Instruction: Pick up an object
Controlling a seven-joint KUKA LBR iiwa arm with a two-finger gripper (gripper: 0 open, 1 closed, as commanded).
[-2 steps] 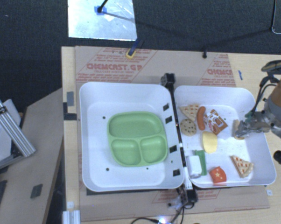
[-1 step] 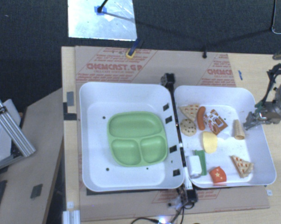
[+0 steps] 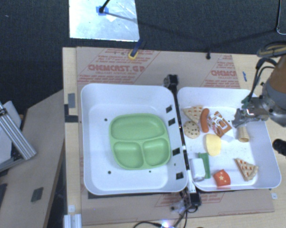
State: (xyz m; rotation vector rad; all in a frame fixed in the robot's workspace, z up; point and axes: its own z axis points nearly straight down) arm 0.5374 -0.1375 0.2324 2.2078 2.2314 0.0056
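Small tan cone-shaped toy [image 3: 243, 135] lies near the right bin's [image 3: 266, 148] right wall; we note the grey two-finger gripper [image 3: 242, 118] just above it. Grip state: we cannot tell.

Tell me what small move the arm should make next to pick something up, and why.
Probably lower the gripper straight down: it sits in the right bin, just above the tan cone-like piece at that bin's right side, with nothing visibly held.

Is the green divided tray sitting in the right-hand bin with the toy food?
No, the green tray lies in the left bin, apart from the toy food.
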